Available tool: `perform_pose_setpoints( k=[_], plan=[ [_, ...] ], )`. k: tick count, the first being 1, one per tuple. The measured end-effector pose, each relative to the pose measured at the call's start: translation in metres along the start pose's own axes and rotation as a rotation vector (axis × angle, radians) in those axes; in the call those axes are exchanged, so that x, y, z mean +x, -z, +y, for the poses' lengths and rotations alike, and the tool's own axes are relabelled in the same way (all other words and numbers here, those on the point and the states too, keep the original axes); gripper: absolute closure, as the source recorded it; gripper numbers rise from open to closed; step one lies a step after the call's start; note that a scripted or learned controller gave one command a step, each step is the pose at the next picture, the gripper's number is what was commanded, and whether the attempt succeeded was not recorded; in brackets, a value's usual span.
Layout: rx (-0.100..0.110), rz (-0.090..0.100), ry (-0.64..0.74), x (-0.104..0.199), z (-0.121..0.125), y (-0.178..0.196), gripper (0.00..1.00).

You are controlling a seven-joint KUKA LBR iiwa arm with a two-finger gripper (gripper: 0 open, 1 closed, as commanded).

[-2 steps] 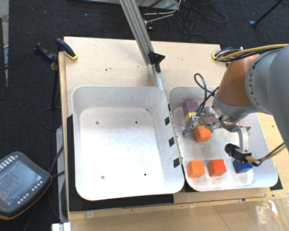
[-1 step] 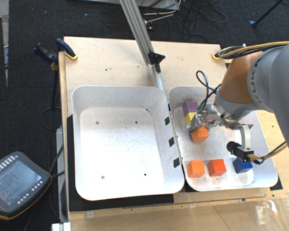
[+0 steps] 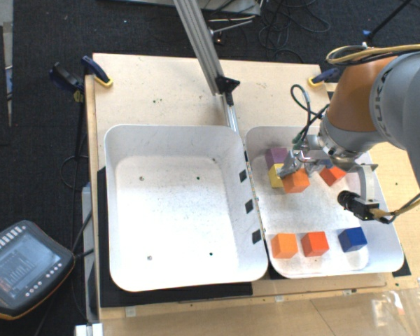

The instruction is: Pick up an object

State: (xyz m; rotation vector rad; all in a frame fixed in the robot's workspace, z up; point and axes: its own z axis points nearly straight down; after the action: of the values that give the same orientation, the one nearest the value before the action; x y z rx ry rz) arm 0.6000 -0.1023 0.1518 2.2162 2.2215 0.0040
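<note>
- Several blocks are crowding the far part of the right bin (image 3: 385,254), and the end effector (image 3: 292,165) is hanging right over them, so the nearest risk is catching more than one at once.
- An orange block (image 3: 296,181) is sitting directly beneath the tip, touching a yellow block (image 3: 276,177) on its left, with a purple block (image 3: 276,156) just behind; whether anything is actually gripped I cannot tell, since the wrist is hiding the tip.
- If the closing is happening off centre, the orange block is likely to be squeezing out sideways or dragging the yellow one along, and the lift would be coming up with nothing.
- A red block (image 3: 332,176) is lying partly under the arm, just to the right; a slanted descent could be nudging it as well.
- Cables are looping off the wrist close to the bin's contents and could be snagging or sweeping a block during a lift.
- Three blocks along the near edge, orange (image 3: 285,244), red-orange (image 3: 315,243) and blue (image 3: 352,239), are standing apart from one another and look like easier targets.
- Nothing is lying in the left bin (image 3: 119,145) on the worktop (image 3: 161,89).
</note>
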Motion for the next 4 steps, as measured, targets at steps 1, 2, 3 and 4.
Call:
perform_pose_setpoints(
  k=[1, 2, 3, 4],
  plan=[
    [-0.002, 0.0, 0.001, 0.004, 0.007, 0.062, 1.0],
    [0.003, 0.0, 0.0, 0.004, 0.007, 0.067, 1.0],
    [0.006, 0.002, 0.004, 0.051, 0.003, 0.068, 1.0],
    [0.005, 0.003, 0.006, 0.1, -0.002, 0.075, 1.0]
  ],
)
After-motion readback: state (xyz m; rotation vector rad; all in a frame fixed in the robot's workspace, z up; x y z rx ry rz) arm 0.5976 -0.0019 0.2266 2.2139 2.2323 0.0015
